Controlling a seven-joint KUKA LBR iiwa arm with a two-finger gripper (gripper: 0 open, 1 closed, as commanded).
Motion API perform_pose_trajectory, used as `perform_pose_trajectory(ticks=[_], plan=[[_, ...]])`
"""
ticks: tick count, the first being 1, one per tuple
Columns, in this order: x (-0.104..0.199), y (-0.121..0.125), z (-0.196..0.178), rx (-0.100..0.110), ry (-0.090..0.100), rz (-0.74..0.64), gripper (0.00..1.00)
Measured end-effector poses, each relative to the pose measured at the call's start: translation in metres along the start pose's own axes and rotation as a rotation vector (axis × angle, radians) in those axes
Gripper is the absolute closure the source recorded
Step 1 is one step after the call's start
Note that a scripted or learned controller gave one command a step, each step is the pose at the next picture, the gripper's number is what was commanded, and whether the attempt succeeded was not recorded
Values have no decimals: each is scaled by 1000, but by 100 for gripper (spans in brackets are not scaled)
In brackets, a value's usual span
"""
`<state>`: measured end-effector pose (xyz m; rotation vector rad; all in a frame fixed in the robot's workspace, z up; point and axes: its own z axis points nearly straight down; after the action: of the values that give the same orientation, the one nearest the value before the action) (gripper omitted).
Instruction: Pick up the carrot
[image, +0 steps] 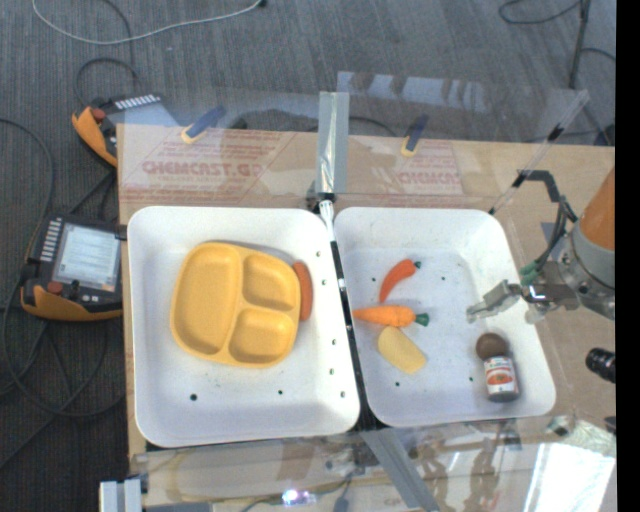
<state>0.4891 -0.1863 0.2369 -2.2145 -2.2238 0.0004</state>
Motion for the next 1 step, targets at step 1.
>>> perform_pose_trajectory(ticks=[1], plan=[[49,47,139,-1,0,-107,0]])
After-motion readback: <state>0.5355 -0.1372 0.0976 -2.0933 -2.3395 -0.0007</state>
